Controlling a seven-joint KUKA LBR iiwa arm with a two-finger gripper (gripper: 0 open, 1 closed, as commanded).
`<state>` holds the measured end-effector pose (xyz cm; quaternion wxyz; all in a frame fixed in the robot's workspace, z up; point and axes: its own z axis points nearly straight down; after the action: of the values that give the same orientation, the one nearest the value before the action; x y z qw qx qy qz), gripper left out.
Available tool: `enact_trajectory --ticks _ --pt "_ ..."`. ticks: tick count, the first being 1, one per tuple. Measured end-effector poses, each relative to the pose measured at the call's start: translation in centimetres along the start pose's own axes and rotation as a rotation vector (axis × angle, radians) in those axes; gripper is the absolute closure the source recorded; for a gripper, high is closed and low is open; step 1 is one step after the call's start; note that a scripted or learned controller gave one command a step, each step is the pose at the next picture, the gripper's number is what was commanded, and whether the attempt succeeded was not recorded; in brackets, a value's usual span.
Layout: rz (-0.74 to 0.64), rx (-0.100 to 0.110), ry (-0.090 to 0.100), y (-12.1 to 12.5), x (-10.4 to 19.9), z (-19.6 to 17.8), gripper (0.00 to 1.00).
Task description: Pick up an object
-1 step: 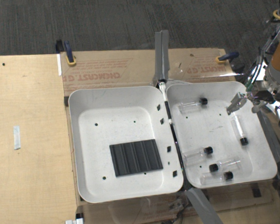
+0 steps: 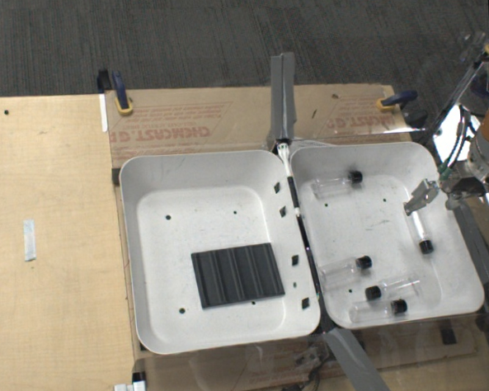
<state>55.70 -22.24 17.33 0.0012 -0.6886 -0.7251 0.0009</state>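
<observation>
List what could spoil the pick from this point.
The vials are clear plastic with small black caps, so a grasp could slip; the one nearest the gripper lies close to the right bin's wall. Three vials cluster near the front edge, where the fingers may knock neighbours.

The arm (image 2: 482, 139) is cut off by the right edge; the end effector (image 2: 422, 196) is too small to show its finger spacing; the clear vials' (image 2: 341, 269) bodies nearly vanish against the white right bin (image 2: 467, 255).
</observation>
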Motion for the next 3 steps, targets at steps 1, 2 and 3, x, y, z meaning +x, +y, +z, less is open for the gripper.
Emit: enact_trajectory --ticks 1,2,3 --pt "-0.05 0.001 0.011 -3.5 1.0 8.3 0.0" --pt "-0.069 -0.001 0.001 -7.5 3.0 8.2 0.0" --pt "-0.397 -0.004 -0.001 -5.9 0.4 8.2 0.0"
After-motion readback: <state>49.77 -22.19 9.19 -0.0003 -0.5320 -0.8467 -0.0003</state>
